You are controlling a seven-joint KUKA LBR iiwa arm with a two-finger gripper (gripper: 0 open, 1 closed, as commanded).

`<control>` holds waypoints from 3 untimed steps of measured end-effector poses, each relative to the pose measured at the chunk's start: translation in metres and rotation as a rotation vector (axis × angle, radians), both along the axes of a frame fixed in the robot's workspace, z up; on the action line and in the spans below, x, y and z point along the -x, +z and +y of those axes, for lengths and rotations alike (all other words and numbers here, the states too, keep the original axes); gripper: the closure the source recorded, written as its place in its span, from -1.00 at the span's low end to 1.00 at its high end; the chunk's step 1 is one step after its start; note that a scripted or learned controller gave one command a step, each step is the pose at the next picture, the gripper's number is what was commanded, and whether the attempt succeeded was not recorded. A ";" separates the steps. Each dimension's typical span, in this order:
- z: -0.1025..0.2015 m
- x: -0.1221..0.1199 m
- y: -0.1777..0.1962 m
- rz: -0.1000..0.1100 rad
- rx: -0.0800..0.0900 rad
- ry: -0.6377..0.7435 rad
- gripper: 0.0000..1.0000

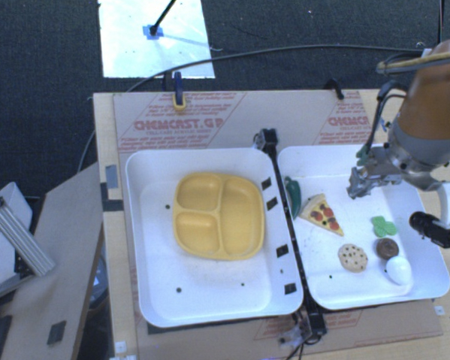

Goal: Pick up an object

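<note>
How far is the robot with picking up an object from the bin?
Nothing looks picked yet. The metal pincer hovers over the right white bin, above its upper part. The triangular pizza slice toy, round chocolate-chip cookie, green leafy piece, brown round piece and white egg-shaped piece all lie on the bin floor. Descending, gripping and lifting remain.

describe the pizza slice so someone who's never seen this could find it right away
Look in the right-hand white bin, near its left wall beside the divider. The pizza slice lies flat there, just right of a green pepper and above a round cookie. It is the only triangular piece, yellow with red dots.
</note>
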State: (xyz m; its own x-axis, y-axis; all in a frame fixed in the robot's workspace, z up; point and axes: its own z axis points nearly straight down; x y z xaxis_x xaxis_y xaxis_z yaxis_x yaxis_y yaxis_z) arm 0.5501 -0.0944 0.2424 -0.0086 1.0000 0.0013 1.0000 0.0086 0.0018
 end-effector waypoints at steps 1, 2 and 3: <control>0.053 0.001 -0.013 0.000 -0.001 0.001 1.00; 0.100 -0.004 -0.017 0.000 -0.001 0.001 1.00; 0.160 -0.001 -0.025 0.002 -0.001 0.002 1.00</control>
